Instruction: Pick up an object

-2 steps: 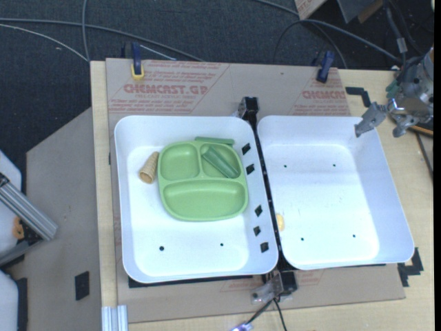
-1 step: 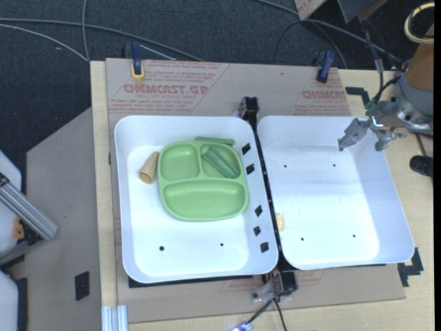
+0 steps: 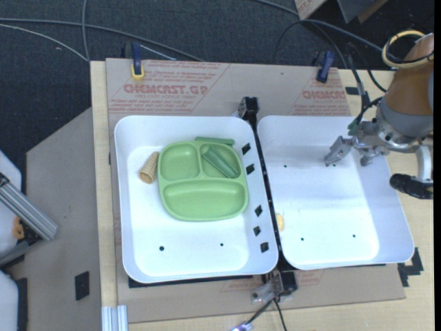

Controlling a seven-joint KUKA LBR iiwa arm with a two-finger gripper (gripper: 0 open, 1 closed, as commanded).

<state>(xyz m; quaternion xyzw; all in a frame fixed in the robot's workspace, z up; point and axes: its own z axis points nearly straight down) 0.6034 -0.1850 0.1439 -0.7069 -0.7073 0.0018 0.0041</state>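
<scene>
**Arm and gripper condition**

The grey arm [image 3: 412,95] is reaching in from the right, its orange band sitting above the wrist. The gripper [image 3: 353,154] is pointing left and downward, fingers [image 3: 335,153] spreading apart, gripping nothing.

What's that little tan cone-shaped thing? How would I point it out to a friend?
Find the left bin, the one with the green divided plate in it. Just off the plate's upper left edge lies the tan cone, like a small ice-cream cone lying on its side. It is the one tan piece beside the green ones.
</scene>
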